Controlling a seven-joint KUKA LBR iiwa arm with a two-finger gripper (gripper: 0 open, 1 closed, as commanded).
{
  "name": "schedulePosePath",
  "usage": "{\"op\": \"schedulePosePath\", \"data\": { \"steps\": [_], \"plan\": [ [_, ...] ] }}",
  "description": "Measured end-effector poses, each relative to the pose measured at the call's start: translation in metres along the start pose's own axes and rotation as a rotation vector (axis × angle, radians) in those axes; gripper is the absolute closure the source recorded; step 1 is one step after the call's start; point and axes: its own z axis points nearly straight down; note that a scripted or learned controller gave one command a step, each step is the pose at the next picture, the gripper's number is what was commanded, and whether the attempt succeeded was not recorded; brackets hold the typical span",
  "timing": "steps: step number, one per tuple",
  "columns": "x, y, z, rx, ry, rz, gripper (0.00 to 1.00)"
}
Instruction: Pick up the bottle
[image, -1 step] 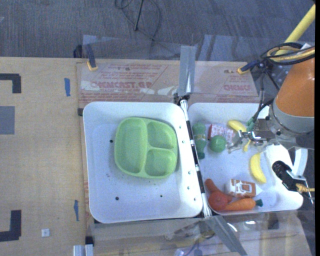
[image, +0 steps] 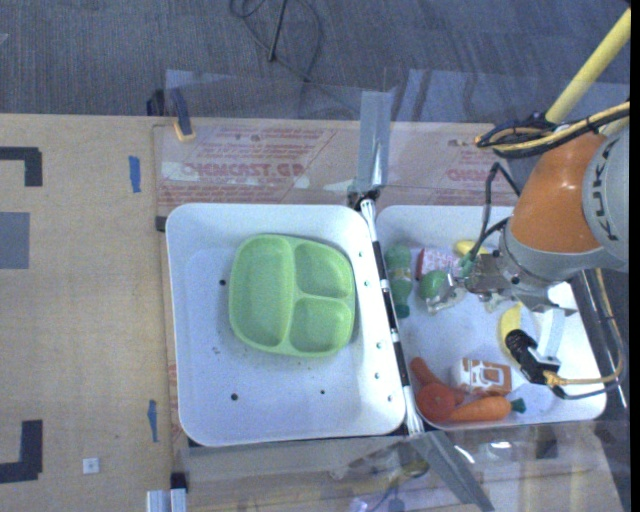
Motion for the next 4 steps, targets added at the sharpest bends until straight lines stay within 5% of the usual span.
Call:
{"op": "schedulePosePath", "data": {
  "steps": [1, 2, 3, 4],
  "plan": [
    [0.009, -0.028, 0.041, -0.009, -0.002, -0.272, 0.0],
    [0.082, -0.052, -0.054, -0.001, -0.001, -0.311, 0.0],
    [0.034, 0.037, -0.055, -0.003, -0.002, -0.195, 0.0],
    [0.001, 0.048, 0.033, -0.025, -0.008, -0.441, 0.0]
  ]
}}
